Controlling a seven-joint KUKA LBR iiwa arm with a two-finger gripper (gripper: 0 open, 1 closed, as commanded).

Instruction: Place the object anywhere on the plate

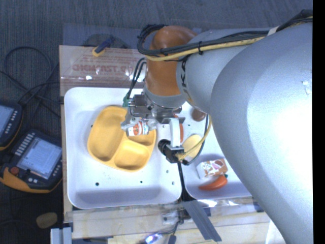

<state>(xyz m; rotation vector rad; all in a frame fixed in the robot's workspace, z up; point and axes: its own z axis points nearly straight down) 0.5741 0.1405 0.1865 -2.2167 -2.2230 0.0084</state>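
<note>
Dark carpet surrounds the bench [101, 67]; a pendant [33, 159] with cables lies on the floor off the bench's left edge. Two white bins stand side by side on the bench. The left bin [76, 187] carries a yellow plate [109, 136], divided into sections, set nearer the bin's far edge than its near edge. The arm [264, 111] reaches in from the right, and its gripper [138, 120] hangs over the plate's right rim. A small can [137, 130] with a red and white label sits directly under the gripper at that rim. Whether the gripper is clamped on the can or open cannot be told, nor whether the can rests on the plate. The right bin [223, 192] holds a banana [193, 143] near its left edge, a packet [212, 168] and an orange item [214, 183] toward its near edge.
</note>
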